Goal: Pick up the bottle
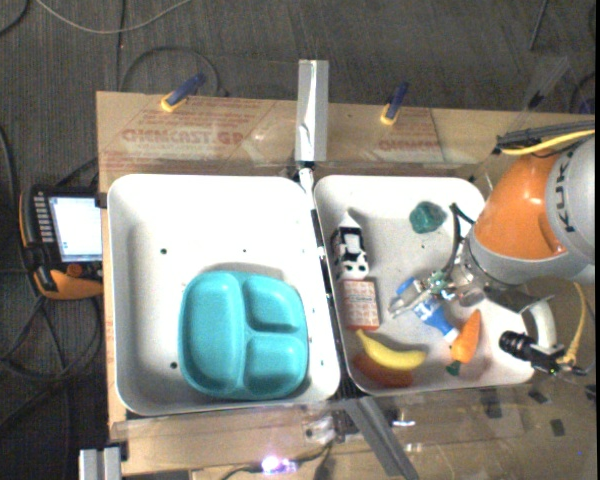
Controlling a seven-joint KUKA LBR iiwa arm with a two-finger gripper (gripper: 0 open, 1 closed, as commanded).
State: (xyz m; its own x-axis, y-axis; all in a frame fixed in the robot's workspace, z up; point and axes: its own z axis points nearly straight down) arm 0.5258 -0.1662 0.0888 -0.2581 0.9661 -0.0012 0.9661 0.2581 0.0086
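The bottle (358,280), black-and-white on top with a red label below, lies along the left wall of the right bin (395,190). A banana (388,349) rests just below it on a red-brown fruit (385,373). The gripper (430,293) hovers to its right over a blue-and-white item (432,315), beside a carrot (464,340); its opening cannot be made out. A teal plate (245,335) sits in the left bin (140,268)
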